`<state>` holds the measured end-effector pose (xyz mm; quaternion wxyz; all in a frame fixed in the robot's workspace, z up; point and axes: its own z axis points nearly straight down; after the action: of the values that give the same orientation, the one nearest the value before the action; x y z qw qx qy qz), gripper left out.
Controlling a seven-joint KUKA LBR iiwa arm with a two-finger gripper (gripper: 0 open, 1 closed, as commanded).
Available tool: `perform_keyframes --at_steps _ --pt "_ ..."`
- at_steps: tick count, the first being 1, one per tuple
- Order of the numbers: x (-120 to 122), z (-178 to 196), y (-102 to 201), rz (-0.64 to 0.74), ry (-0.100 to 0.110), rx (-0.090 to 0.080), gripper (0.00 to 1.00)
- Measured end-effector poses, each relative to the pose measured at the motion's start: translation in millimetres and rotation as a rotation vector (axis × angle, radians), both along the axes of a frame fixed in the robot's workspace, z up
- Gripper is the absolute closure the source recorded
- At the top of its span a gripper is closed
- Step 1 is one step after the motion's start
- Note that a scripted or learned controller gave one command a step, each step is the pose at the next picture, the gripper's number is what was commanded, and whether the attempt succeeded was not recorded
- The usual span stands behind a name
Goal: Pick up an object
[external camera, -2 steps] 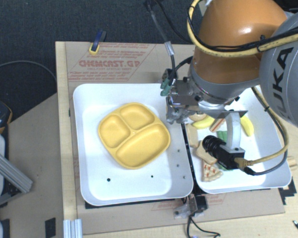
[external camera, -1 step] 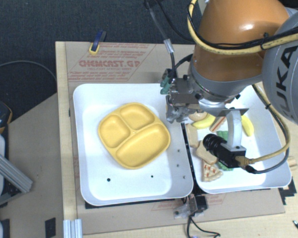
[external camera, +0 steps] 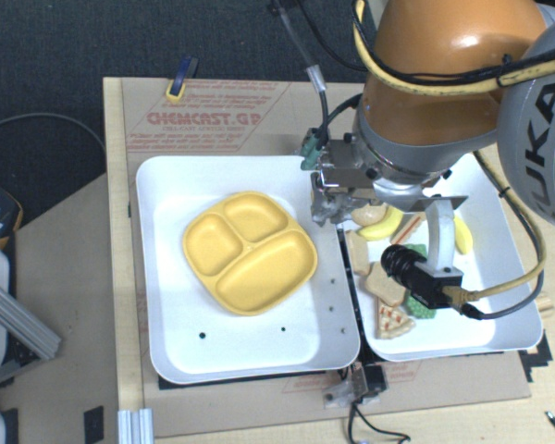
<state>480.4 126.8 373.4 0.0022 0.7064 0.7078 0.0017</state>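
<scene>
Over the right bin (external camera: 509,336), the jaws (external camera: 351,202) sit low above the toy food pile (external camera: 398,276), but the wrist hides whether they're spread or pinched, so can't tell. I'd go for a loose piece like the pizza slice (external camera: 394,320), not the yellow divided plate (external camera: 251,251) in the left bin (external camera: 166,276).

Arm (external camera: 444,72): glossy orange dome above a grey collar. Yellow and black cables (external camera: 499,285) loop around it. White lettering at 3 o'clock.
</scene>
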Motion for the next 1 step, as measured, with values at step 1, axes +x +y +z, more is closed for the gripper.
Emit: perform_keyframes --at_steps 1 --pt "0.4 10.1 0.5 0.001 -0.002 0.000 1.00"
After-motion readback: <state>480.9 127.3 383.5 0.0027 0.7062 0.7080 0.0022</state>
